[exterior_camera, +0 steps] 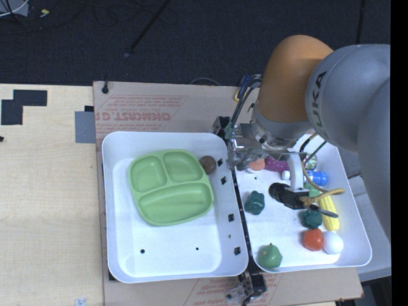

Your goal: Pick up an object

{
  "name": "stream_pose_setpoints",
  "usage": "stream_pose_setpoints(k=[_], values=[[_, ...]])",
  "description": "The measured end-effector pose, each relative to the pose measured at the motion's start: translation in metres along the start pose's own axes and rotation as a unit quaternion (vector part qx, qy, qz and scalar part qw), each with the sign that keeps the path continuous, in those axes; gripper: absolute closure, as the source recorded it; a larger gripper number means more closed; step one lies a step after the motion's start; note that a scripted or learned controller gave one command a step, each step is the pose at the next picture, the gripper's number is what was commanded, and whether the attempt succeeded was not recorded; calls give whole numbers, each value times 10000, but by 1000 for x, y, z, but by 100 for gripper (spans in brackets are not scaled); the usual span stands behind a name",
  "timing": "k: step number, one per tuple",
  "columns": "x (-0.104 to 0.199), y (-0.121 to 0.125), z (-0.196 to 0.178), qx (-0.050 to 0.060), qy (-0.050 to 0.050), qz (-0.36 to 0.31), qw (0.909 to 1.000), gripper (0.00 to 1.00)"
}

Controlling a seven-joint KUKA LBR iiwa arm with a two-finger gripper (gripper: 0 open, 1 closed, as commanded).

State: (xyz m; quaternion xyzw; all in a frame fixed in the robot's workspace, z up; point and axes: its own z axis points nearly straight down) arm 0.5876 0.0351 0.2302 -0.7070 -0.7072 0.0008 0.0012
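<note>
Arm (pixel 331 101): reaching in from right, wrist bent down over right bin (pixel 357 250).
Gripper (pixel 258 155): low at bin's upper left, above orange object (pixel 257 165).
Fingers: state unclear, cannot tell.

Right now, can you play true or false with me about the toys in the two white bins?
1. The green divided plate lies in the left bin. True.
2. The green apple sits on the plate. False: it lies in the right bin, near its front edge.
3. The yellow corn lies in the right bin. True.
4. The small brown ball is in the right bin. False: it sits in the left bin, beside the plate.
5. The white egg lies next to the orange ball. True.
</note>
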Motion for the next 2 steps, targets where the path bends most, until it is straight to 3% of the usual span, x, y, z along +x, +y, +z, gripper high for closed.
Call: stream_pose_setpoints(k=[1,2], values=[[-16,4,10,10,-4,6,10000,100],[-7,5,11,3,-1,0,10000,100]])
